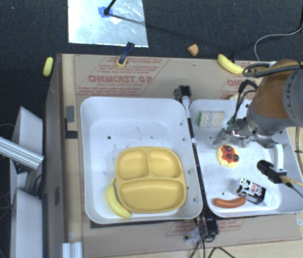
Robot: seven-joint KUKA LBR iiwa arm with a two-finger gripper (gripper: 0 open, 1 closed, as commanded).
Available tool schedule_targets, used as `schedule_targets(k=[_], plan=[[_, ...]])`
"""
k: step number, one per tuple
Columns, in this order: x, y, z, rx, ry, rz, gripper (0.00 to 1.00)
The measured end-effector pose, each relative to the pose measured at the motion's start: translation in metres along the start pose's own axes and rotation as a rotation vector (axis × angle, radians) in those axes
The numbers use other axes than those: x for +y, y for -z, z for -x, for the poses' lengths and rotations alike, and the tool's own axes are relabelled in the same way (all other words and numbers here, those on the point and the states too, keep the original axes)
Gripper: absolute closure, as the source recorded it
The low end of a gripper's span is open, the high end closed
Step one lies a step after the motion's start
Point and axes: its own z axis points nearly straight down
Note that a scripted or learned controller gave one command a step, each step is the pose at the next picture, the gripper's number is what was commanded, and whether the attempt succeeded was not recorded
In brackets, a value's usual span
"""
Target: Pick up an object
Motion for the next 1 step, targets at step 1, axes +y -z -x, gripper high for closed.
schedule_targets(k=[1], plan=[[-0.0126, 0.0003, -0.0005, 0.000, 0.000, 0.000, 0.00]])
